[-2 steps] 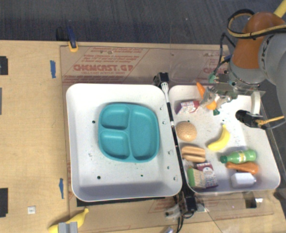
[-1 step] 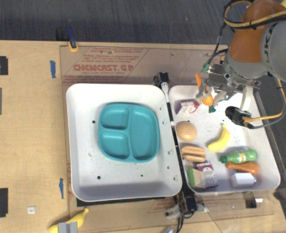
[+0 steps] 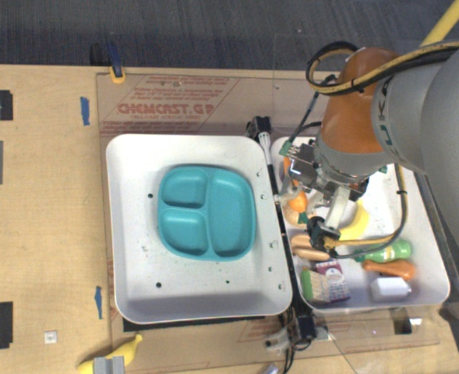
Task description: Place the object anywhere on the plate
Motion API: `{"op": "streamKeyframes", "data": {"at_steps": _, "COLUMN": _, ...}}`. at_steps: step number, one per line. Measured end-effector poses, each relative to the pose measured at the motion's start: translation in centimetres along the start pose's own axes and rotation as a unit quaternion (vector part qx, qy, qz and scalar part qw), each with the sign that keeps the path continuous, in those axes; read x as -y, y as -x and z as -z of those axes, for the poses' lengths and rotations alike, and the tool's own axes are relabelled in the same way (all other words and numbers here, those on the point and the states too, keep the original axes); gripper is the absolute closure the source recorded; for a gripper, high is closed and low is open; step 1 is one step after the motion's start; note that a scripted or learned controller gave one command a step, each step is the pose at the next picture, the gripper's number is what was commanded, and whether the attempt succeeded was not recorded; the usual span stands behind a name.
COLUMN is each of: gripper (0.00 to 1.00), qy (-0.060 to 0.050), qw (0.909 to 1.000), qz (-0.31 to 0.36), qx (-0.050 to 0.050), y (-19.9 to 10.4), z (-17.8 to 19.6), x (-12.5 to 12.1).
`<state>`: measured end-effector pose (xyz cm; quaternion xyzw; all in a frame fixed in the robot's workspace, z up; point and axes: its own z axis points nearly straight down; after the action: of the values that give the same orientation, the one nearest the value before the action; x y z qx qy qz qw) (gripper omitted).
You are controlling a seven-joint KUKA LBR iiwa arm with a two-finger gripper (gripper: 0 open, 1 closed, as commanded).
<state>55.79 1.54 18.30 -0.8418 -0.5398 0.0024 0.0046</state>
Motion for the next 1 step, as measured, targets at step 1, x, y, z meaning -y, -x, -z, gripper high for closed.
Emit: {"op": "streamKeyframes", "data": {"at_steps": 1, "gripper": 1.0, "qy": 0.004, "qw": 1.0, "qz": 0.009, "qx": -0.001, "y": -8.85, "z": 1.38, "x": 3.05}}
